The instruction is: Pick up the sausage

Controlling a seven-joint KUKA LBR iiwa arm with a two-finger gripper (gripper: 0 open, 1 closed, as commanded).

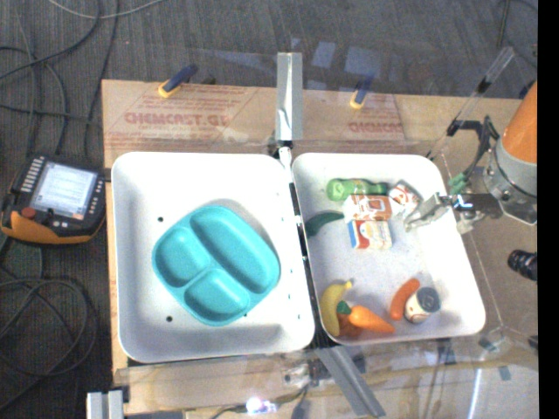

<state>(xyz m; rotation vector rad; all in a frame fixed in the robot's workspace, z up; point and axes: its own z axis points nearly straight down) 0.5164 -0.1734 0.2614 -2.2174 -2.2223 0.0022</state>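
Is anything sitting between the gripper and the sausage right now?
Nothing visible blocks it. The gripper hangs over the right bin's upper right; the sausage lies below it across bare floor. A small can lies touching the sausage's right side, crowding the grasp.

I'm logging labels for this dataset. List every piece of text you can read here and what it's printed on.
"CHEMCAST GL", in faded red, on the protective sheet behind the left bin; it may run on.
A second red print on the sheet at right: too blurred to read.
Cartons: print too small.
Pendant screen: unreadable.
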